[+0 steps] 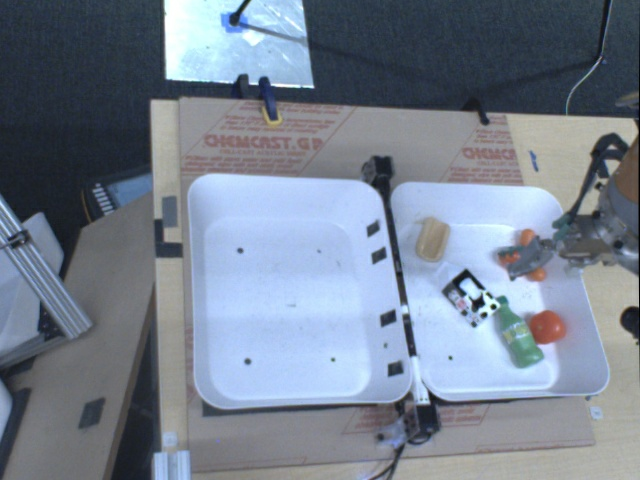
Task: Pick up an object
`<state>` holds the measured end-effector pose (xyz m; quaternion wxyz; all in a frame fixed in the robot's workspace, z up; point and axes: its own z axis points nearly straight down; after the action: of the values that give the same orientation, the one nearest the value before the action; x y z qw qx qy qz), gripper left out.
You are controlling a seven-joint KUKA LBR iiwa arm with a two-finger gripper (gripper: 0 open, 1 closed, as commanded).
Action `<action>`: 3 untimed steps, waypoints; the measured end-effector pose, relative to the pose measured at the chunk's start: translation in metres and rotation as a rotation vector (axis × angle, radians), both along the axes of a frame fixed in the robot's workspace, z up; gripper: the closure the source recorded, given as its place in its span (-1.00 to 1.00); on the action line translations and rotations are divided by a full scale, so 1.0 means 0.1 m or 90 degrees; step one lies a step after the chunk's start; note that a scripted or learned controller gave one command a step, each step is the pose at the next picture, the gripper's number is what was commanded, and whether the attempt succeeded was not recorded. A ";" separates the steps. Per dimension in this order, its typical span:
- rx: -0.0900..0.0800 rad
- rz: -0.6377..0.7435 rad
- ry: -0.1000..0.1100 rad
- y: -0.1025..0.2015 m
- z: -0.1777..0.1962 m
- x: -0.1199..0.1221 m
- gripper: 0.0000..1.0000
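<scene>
The right bin (575,368) holds several objects. A tan bread-like piece (432,239) lies near its upper left. A black and white toy (470,298) sits in the middle, and beside it lie a green bottle (518,335) and a red tomato (547,326). An orange object (517,259) lies by the bin's right side. My gripper (535,254) reaches in from the right and hangs right over this orange object, partly covering it.
The left bin (290,288) sits beside the right one, and a black divider strip (395,288) runs between them. A silver sheet (238,26) lies beyond the bench. A metal rail (40,288) stands at the far left.
</scene>
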<state>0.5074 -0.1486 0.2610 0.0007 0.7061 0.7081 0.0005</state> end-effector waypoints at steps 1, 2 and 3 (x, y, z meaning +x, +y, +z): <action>-0.001 0.002 -0.002 0.00 0.11 0.01 1.00; 0.002 0.004 0.002 0.51 -0.73 0.42 1.00; 0.002 0.007 -0.006 1.42 0.38 0.26 1.00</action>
<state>0.5334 -0.0068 0.2994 0.0030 0.7022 0.7120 0.0051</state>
